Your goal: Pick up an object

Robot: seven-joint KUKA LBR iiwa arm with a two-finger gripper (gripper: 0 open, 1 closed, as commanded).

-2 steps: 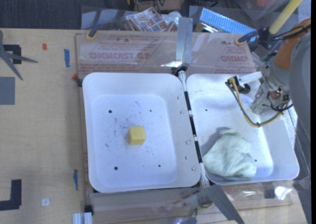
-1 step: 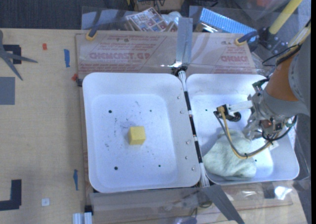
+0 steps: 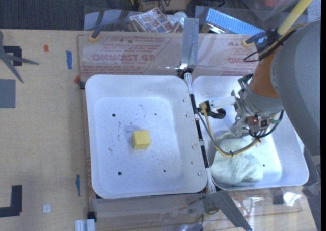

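A small yellow block lies alone near the centre of the left bin. A crumpled white cloth occupies the right bin. The gripper is low at the cloth's upper edge; grip state cannot be determined.

We saw a yellow block against the white floor of the left bin, which was flecked with small dark specks and faint grey scuffs. The right bin was white as well, and the crumpled cloth in it looked off-white with a pale greenish tinge. The arm was grey with an orange band, and a yellow cable looped beneath it. The counter was light wood-toned, marked with short blue tape strips, a small red spot and black patches. The clear panel behind the bins bore faded red lettering.
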